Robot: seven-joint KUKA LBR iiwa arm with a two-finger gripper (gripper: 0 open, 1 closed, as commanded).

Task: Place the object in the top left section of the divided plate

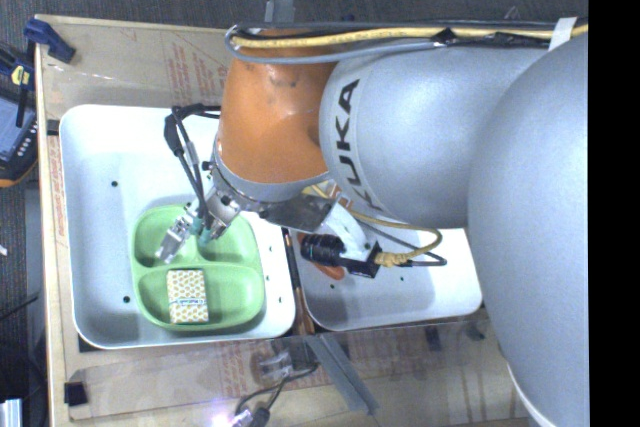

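Gripper (190, 233) hangs over the green divided plate's (245, 300) upper sections; finger state cannot be told. The patterned object (187, 295) lies at 6 o'clock from it, in the large lower section.

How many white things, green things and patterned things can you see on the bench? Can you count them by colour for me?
White bins: 2, the left bin and the right bin
Green divided plate: 1
Yellow-patterned square object: 1, lying in the plate's big section
Total: 4
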